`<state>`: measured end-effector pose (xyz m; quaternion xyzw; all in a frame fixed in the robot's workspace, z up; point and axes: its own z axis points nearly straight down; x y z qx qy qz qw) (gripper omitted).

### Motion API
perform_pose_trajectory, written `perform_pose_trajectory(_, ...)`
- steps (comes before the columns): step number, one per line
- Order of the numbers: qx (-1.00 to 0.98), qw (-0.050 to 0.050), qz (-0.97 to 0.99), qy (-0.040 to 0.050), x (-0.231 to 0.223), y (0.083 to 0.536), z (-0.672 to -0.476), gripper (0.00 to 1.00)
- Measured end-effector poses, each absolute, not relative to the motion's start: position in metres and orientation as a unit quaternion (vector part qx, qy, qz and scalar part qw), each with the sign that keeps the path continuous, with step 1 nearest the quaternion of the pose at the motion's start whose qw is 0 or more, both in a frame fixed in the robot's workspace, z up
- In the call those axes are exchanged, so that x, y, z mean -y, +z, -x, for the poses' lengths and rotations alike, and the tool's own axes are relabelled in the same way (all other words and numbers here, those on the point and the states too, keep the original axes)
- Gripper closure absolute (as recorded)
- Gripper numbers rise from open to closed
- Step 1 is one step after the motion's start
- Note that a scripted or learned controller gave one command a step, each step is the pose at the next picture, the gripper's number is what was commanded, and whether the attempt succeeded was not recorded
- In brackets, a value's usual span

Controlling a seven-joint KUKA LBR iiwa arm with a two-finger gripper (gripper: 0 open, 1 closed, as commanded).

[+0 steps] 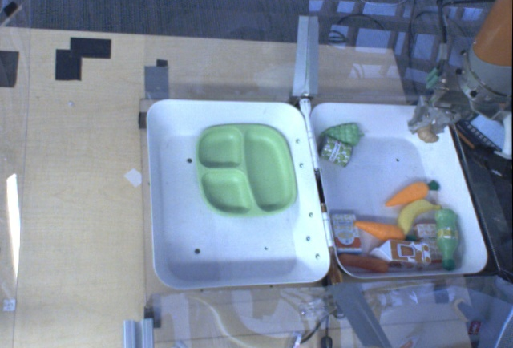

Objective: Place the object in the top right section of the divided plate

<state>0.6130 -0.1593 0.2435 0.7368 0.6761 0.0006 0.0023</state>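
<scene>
Toy food pile (405, 238) sat nearest at 5 o'clock in right bin (385, 154) | end effector (427, 123) up at 2 o'clock, something small and tan seemingly pinched | divided plate (244, 168) lay toward 8 o'clock of it, long axis running 10-to-4, top right section closest

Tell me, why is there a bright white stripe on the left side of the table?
In the camera view, that stripe is glare, likely light bouncing off a clear panel over the bench; the left bin is evenly lit with soft shadows under its rim; the gripper at the right looks slightly blurred.
</scene>
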Motion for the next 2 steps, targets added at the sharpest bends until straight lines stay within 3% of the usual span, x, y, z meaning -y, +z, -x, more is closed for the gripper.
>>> perform_pose_trajectory(1, -0.732, 0.001, -0.681, 0.0011, 0.095, 0.213, -0.596, 1.0)
perform_pose_trajectory(2, -0.712, 0.001, -0.703, 0.001, 0.008, 0.185, -0.613, 1.0)
